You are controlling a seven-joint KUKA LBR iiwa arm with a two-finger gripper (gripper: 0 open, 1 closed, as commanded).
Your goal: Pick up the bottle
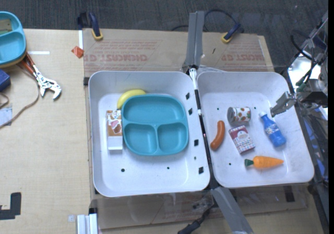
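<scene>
While the blue bottle (273,130) lies beside the can (239,115), your pincer (280,105) sits just above it, holding nothing; you cannot tell how wide it is.

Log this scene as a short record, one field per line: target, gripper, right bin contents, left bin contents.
target: blue bottle, lying in the right bin near its right wall
gripper: gripper above the bottle's cap end, not holding it
right bin contents: can, sausage, red packet, carrot
left bin contents: teal divided tray, banana, small carton
</scene>
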